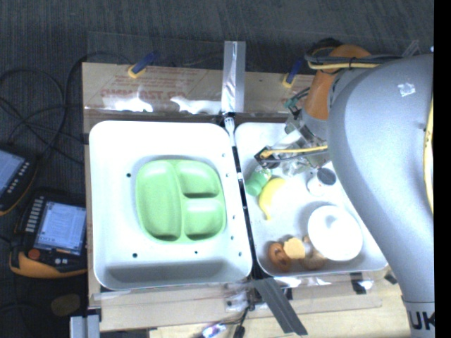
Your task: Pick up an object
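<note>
Camera view: gripper low in right bin, far-left part, just above green object and banana; can't tell its state. White round item near-right, brown items at near wall. Left bin holds green divided tray.

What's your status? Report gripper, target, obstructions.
Gripper low in right bin, above the banana. Nothing seen held. Green item and white lid close by.
</note>
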{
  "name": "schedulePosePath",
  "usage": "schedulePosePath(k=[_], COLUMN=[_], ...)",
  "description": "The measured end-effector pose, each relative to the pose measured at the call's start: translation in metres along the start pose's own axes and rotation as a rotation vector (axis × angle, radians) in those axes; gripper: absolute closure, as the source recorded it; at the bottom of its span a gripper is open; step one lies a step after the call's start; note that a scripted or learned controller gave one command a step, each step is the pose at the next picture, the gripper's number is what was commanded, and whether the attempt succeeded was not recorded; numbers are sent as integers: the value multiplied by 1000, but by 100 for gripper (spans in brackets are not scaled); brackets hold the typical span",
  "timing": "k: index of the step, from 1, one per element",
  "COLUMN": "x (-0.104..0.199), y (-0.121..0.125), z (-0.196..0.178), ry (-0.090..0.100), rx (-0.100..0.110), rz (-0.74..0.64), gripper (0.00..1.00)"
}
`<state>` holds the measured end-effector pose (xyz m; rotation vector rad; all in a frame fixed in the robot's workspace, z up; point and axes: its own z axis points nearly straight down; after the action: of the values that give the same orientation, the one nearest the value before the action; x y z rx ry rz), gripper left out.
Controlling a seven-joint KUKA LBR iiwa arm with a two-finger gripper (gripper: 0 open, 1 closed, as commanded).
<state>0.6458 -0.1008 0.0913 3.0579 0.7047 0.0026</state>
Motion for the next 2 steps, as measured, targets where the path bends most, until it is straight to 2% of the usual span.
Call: schedulePosePath(k=[1,2], x=[4,13], y=[-2,2], z=[1,1], ry=[6,4], rx=[1,3], rz=[236,248], gripper=[100,100])
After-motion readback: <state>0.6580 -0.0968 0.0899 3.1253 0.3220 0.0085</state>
